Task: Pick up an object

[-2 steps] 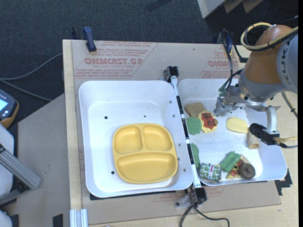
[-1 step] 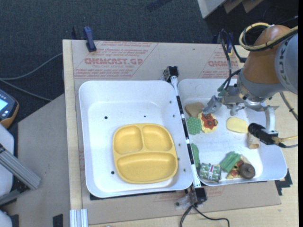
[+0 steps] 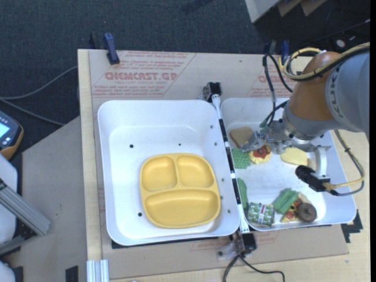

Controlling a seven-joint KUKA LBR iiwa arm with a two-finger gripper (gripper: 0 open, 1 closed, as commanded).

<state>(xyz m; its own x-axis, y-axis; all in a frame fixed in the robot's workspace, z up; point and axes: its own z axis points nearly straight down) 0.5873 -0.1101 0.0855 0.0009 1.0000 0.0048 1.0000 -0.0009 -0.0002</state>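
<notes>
My gripper [image 3: 262, 141] reaches down into the right bin [image 3: 335, 213], over a cluster of small food items near its upper left. Just below it lies a red and yellow item [image 3: 260, 154]. A tan piece [image 3: 240, 137] lies to its left and a green piece [image 3: 241, 158] sits below that. A pale yellow piece [image 3: 294, 156] rests to the right of the wrist. The fingers are hidden among the wrist parts and the items.
A yellow divided plate [image 3: 178, 190] lies in the left bin [image 3: 117, 128]. The right bin's front holds a green patterned packet [image 3: 261, 213], green sticks [image 3: 285, 200], a brown round item [image 3: 305, 211] and a green strip [image 3: 242, 190] by the divider. A black cable [image 3: 273, 90] hangs near the arm.
</notes>
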